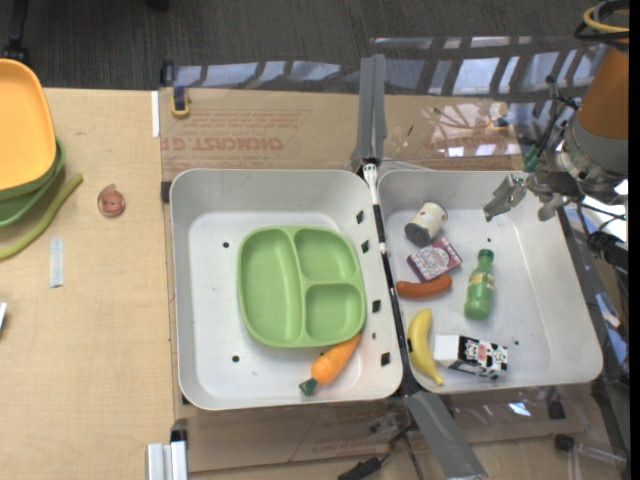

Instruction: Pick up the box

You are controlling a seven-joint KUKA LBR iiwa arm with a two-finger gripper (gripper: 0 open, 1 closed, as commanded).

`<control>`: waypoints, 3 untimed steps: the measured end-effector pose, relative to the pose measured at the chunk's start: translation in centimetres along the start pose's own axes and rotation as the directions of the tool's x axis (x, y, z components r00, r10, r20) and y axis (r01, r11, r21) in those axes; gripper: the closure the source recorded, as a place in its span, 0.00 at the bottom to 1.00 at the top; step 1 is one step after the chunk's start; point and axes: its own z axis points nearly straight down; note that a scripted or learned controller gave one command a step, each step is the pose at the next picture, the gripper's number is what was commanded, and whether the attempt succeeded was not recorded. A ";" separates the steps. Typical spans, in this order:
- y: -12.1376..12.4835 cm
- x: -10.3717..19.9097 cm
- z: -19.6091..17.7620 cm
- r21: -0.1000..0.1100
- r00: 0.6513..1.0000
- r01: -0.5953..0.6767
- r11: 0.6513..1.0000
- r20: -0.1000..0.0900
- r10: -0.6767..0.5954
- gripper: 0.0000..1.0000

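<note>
— Where is the box [434,261]?
— In the right bin [560,328], lying flat between a small can [426,222] and a sausage [424,288].
— Anything else nearby?
— A green bottle [480,285], a banana [422,346] and a cow-print carton [479,355].
— And the gripper [525,196]?
— Over that bin's far right corner, fingers spread, grasping nothing, well apart from the box.
— The left bin [200,298]?
— A green divided plate [301,286] with a carrot [332,361] beside it.

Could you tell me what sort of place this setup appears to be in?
Probably a robotics lab test bench rather than a kitchen: two shallow white bins sit on a cardboard-covered table, holding toy food like a carrot and a banana, with a robot arm reaching in over carpeted floor.
</note>
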 end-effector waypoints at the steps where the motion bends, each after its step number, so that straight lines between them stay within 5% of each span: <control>1: 2.5 4.5 6.8 0.000 1.000 0.002 1.000 0.000 -0.002 0.00; 2: 0.5 7.2 11.4 -0.011 0.988 0.153 0.988 0.004 -0.153 0.00; 3: 0.6 7.0 10.3 -0.016 0.989 0.149 0.989 0.005 -0.149 1.00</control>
